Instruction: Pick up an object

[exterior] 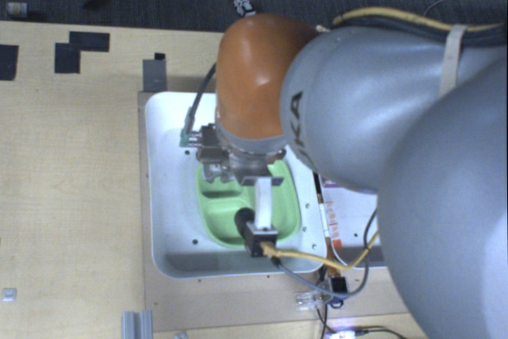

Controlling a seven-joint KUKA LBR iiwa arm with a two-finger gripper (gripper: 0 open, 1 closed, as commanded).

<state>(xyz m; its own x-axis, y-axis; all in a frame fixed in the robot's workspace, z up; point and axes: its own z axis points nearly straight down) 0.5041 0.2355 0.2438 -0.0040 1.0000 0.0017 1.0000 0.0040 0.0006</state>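
The end effector (pixel 238 171) sits low in the left bin (pixel 168 194), directly above the green dish (pixel 289 210), which lies on the bin floor towards the right wall. The approach is therefore vertical, with no lateral offset apparent. The arm (pixel 357 115) covers much of the dish, so its long axis cannot be determined, nor can the end effector state. Partial lettering shows on the arm housing. A white card (pixel 332 220) in the neighbouring bin bears red print, illegible.
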